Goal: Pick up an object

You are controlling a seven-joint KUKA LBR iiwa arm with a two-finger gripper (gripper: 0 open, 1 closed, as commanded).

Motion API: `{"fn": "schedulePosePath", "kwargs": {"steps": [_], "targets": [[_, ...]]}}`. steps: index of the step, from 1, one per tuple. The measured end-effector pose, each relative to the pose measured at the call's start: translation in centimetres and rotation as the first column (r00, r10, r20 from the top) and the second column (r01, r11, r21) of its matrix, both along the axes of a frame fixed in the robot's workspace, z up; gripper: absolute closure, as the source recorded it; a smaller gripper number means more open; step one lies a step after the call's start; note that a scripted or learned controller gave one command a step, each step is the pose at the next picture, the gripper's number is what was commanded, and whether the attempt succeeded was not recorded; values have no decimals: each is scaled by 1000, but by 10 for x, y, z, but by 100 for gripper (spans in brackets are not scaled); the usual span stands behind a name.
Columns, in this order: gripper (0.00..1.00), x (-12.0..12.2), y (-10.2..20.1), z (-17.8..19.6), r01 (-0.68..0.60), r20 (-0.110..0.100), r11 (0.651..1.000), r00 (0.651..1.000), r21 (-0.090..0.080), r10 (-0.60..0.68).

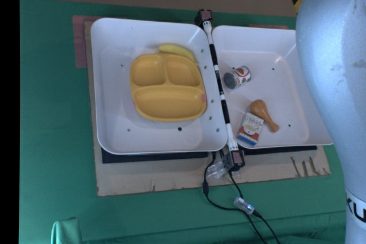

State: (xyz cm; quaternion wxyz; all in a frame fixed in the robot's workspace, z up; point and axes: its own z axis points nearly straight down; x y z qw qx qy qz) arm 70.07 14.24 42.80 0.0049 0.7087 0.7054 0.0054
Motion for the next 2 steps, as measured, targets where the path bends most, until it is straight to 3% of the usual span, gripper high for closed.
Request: {"fn": "schedulePosePath", "kwargs": {"steps": [1,2], "targets": [[100,-1,22,-17,0,-8,1000,1000,0,0],[100,0,24,-32,3,-7,1000,1000,-1,-3]]}}
